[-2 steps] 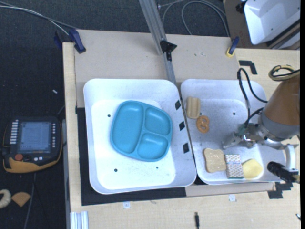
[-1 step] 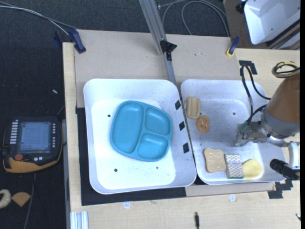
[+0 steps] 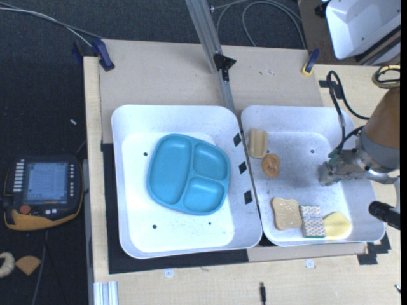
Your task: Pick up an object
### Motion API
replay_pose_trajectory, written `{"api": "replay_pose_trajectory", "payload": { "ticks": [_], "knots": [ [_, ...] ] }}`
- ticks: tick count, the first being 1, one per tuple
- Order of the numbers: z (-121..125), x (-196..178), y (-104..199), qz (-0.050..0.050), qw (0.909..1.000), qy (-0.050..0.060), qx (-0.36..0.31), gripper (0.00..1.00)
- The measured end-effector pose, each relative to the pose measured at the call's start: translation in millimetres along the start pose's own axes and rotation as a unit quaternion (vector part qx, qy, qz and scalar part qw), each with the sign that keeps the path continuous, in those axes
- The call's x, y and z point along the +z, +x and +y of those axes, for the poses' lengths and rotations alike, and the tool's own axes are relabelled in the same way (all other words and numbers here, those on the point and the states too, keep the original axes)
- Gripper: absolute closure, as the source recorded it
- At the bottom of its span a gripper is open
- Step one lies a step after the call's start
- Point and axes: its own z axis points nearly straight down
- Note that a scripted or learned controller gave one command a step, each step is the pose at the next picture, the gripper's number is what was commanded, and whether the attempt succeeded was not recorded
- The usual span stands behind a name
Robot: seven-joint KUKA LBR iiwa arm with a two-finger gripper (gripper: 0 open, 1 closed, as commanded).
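Note:
The right bin [image 3: 299, 122] holds several small food-like items. A tan bread-shaped piece [image 3: 257, 143] lies at its upper left, with a small orange pretzel-like piece [image 3: 271, 165] just below it. Along the front lie a toast slice [image 3: 286, 213], a patterned cracker-like block [image 3: 311, 221] and a pale yellow piece [image 3: 337, 224]. My gripper [image 3: 332, 172] hangs low over the right side of this bin, above bare floor, apart from every item. Nothing shows between its fingers.
The left bin [image 3: 127, 170] carries a blue divided plate [image 3: 189, 173]. A metal pole [image 3: 206, 24] slants in from the top to the gap between the bins. A teach pendant [image 3: 43, 189] lies off the bench at the left. Cables run along the right edge.

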Motion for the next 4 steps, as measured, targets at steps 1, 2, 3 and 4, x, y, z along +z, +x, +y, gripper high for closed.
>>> {"api": "replay_pose_trajectory", "payload": {
  "ticks": [1, 2, 3, 4],
  "knots": [
    [0.4, -46.6, 7.2, 0.000, 1.0000, 0.000, 0.000, 1.00],
    [2.1, -85.1, 7.2, 0.000, 1.0000, 0.000, 0.000, 1.00],
    [-3.2, -94.9, 63.0, 0.002, 1.0000, 0.003, -0.003, 1.00],
    [-13.1, -84.2, 121.8, 0.002, 1.0000, 0.004, -0.002, 1.00]
  ]
}}
